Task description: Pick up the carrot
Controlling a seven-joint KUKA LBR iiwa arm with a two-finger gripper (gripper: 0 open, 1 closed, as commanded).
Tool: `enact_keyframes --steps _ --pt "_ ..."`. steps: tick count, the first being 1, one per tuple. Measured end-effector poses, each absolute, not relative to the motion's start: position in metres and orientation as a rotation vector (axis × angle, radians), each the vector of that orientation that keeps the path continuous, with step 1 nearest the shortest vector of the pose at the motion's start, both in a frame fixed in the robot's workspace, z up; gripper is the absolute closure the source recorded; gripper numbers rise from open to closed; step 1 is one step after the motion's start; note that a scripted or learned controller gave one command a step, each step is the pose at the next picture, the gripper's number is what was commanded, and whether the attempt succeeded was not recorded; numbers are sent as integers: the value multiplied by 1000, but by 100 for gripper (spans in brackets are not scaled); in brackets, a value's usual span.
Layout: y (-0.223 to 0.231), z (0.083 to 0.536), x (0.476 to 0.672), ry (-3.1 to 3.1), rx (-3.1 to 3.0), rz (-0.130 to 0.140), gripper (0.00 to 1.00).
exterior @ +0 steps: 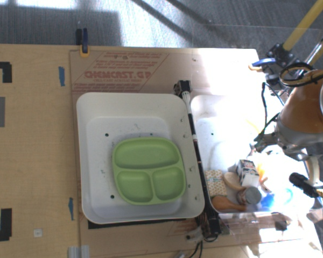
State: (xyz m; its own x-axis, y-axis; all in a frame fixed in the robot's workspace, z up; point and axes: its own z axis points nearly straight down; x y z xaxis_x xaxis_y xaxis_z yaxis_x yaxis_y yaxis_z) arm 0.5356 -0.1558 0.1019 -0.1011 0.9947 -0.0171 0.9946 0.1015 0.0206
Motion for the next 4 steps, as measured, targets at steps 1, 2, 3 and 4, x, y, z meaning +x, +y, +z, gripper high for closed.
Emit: enact_keyframes --steps 1,2,3,4 --pt "-221 91 484 2654 1656 2 100" --pt "-226 91 485 2815 1354 1 100" --pt "-226 91 485 3042 699 -5 100" --pt "-227 91 507 3131 66 -10 100"
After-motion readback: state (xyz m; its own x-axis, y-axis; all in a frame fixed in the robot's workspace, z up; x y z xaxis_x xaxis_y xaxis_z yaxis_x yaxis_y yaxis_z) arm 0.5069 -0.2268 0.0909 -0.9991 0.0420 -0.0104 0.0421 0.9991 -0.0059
